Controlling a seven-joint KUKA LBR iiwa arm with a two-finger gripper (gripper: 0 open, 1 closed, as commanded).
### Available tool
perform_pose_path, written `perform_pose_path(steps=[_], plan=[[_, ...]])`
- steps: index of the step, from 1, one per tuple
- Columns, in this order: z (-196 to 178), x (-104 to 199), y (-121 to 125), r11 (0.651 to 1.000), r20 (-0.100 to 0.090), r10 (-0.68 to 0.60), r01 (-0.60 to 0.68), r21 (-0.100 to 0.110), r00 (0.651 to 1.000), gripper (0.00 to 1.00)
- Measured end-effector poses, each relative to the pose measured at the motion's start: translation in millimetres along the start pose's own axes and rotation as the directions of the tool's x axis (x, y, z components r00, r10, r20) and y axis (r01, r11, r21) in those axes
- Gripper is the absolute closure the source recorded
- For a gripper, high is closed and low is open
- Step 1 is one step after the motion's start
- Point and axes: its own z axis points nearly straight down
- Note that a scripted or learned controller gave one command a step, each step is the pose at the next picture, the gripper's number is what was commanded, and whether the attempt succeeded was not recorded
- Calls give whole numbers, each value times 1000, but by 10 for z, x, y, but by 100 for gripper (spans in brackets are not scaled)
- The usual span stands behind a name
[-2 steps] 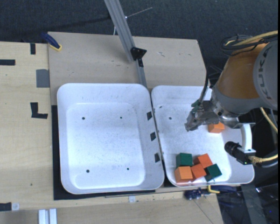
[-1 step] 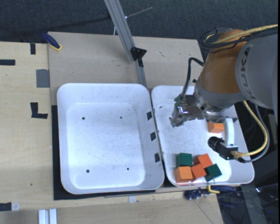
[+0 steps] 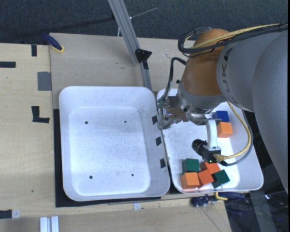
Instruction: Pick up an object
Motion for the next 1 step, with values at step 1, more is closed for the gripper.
perform_pose_path(steps=[1], plan=[[-71,504,4,1000,-1,-1,1,-1,1000,100]])
